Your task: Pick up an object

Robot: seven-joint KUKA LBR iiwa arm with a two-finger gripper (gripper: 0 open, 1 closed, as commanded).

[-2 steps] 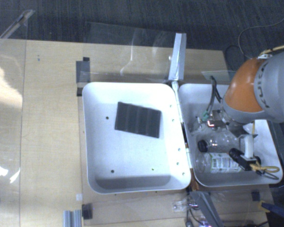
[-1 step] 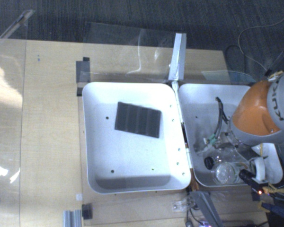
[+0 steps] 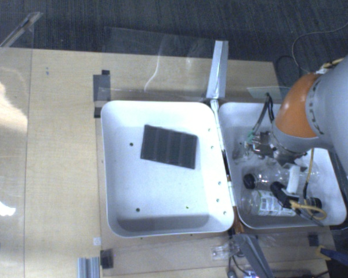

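Observation:
A dark grey ribbed rectangular pad (image 3: 169,146) lies flat in the upper middle of the left bin (image 3: 119,172). The arm comes in from the right and bends down into the right bin (image 3: 235,117), where my gripper (image 3: 257,146) sits low near the bin's left-centre. Just below it lie a clear plastic item (image 3: 265,202) and a small round black piece (image 3: 249,180). The wrist hides whatever lies under the gripper, and nothing shows between its fingers.
A metal divider post (image 3: 217,68) rises between the two bins at the back. A black bracket (image 3: 104,80) sits at the left bin's far left corner. Wooden bench surface spreads to the left of the bins.

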